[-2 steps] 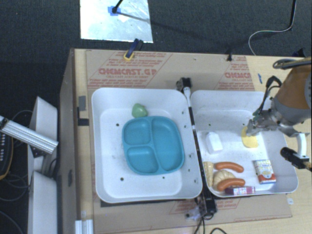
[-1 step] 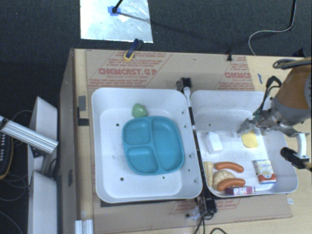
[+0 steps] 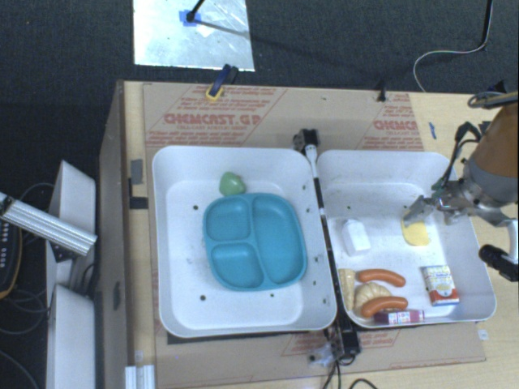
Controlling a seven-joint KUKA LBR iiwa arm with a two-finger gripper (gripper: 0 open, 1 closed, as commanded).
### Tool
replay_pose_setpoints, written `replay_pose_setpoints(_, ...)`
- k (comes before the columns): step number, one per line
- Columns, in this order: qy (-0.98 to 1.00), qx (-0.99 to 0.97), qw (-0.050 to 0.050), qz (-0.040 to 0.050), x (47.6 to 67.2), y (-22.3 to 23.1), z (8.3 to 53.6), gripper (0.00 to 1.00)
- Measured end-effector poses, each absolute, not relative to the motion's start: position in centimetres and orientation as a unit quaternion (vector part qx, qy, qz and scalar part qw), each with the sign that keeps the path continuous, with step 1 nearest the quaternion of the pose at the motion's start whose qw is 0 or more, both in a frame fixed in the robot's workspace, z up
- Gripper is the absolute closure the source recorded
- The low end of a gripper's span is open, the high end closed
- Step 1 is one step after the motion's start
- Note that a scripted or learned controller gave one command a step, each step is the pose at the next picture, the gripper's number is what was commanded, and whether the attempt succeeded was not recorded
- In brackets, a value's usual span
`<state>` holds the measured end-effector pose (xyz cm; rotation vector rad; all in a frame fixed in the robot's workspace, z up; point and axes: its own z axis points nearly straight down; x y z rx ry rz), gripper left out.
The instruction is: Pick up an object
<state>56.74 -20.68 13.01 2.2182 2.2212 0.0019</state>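
white plastic, left bin [image 3: 174,241]: holds a blue divided tray [image 3: 254,241] with three compartments, lying flat near the middle, and a small green object [image 3: 232,184] just beside the tray's far edge. white plastic, right bin [image 3: 381,173]: a small white block [image 3: 354,237] near its left side; a pale yellow round piece [image 3: 417,233] further right; two sausage-like items [image 3: 381,290] side by side toward the near edge, with a tan piece [image 3: 347,284] to their left; a dark stick-shaped packet [image 3: 399,318] along the near wall; a small red and white carton [image 3: 439,284] at the near right. end effector [image 3: 423,208]: low in the right bin, just beside the yellow piece on its far side; whether it is open or closed cannot be told, and nothing is seen gripped. grey arm [image 3: 495,164] enters from the right. light wooden counter [image 3: 276,112] carries both bins.
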Motion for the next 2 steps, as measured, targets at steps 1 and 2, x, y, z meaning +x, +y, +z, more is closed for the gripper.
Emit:
replay_pose_setpoints(1, 0.708, 0.707, 0.001, 0.0002, 56.1, -20.6, 11.0, 0.00)
replay_pose_setpoints(2, 0.708, 0.706, 0.001, 0.0007, 57.2, -20.6, 12.0, 0.00)
